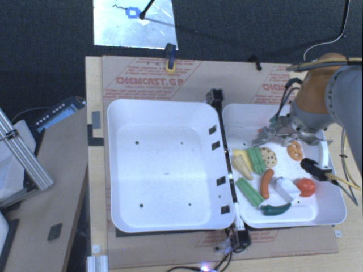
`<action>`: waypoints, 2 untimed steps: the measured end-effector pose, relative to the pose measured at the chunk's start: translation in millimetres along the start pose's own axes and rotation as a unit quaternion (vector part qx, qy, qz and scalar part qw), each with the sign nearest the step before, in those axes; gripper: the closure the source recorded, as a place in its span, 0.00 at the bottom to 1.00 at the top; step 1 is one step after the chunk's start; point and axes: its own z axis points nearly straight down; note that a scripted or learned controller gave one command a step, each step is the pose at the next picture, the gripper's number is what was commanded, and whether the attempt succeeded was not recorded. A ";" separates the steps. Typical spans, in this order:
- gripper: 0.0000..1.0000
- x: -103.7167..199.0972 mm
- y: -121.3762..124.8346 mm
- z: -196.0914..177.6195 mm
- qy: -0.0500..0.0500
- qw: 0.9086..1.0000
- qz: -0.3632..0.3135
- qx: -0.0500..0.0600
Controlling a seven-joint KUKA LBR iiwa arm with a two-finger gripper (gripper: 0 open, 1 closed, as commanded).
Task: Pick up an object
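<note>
Toys crowd the right bin [334, 208]: green pepper [275, 209] nearest, then red tomato [305, 187], sausage [265, 183], corn [243, 164], cookie [268, 157] and pretzel [294, 150]. Beyond them the gripper [276, 130] hangs low over the bin's far part, its state impossible to tell. Left bin [119, 169] sits alongside.

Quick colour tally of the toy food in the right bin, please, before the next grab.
Green: 3, a pod, a long piece, a pepper
Yellow: 1, corn
Orange or red: 3, sausage, pretzel, tomato
Tan: 1, cookie
White: 1, tube
Total: 9
</note>
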 end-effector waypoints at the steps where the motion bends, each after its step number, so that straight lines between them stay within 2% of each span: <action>1: 1.00 -2.0 2.9 -18.7 -0.002 1.000 0.000 -0.005; 2: 1.00 13.7 -83.6 -7.4 -0.001 1.000 0.003 -0.002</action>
